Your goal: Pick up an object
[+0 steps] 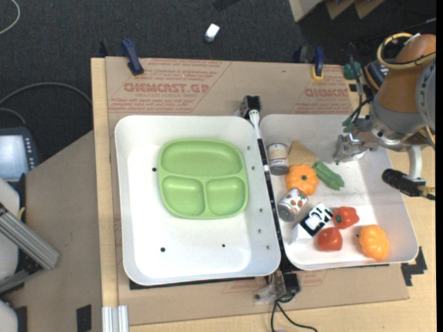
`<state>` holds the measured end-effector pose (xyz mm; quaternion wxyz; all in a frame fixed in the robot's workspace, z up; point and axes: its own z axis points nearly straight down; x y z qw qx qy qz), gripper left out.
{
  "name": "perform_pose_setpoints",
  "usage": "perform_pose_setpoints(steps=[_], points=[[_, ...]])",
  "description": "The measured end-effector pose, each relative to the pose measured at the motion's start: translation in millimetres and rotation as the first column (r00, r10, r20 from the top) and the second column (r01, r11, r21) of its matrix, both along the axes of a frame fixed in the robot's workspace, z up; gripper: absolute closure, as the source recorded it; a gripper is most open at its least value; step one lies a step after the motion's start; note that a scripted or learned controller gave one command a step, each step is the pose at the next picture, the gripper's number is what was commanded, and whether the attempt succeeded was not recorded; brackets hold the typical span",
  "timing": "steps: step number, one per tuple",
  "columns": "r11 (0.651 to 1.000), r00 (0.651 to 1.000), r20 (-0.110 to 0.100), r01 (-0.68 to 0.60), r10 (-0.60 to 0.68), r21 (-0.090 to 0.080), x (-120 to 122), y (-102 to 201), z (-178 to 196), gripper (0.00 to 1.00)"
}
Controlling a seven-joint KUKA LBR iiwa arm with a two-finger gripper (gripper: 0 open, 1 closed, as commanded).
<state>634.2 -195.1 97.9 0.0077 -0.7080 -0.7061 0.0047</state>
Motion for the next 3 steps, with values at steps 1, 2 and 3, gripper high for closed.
perform_pose_setpoints(steps=[1,2,3], points=[[1.000,0.999,0.040,-0.004,0.005,-0.014,34.5,-29.3,275.5,1.00],[1.000,0.999,0.042,-0.016,0.016,-0.006,25.6,95.0,444.0,1.00],[1.000,1.000,-0.001,0.000,0.000,0.000,-86.9,106.7,290.9,1.00]])
